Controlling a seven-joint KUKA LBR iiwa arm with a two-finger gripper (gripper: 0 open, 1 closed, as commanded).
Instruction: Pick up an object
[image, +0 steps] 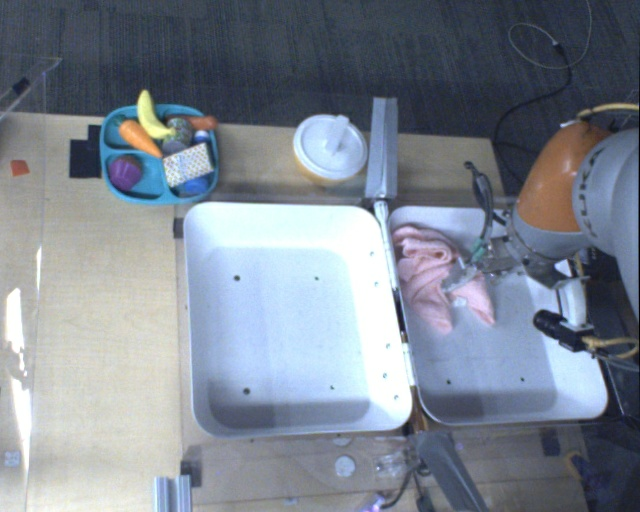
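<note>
A pale wooden bench (100, 330) was seen bearing two shallow white plastic bins, left (290, 400) and right (520, 390), side by side; behind them stood a blue compartment tray (112, 180) and a lidded round white tub (330, 148).

The arm (590, 190) runs off the right edge — its wrist hides part of the pink cloth (430, 275).

Pink cloth (432, 275), soft and crumpled, bunched into folds rather than spread flat. Lies in the right-hand white bin (500, 380), in its upper left part, close against the wall shared with the neighbouring bin. Broader at the top, trailing down to a narrower end (lower right edge partly hidden).
</note>
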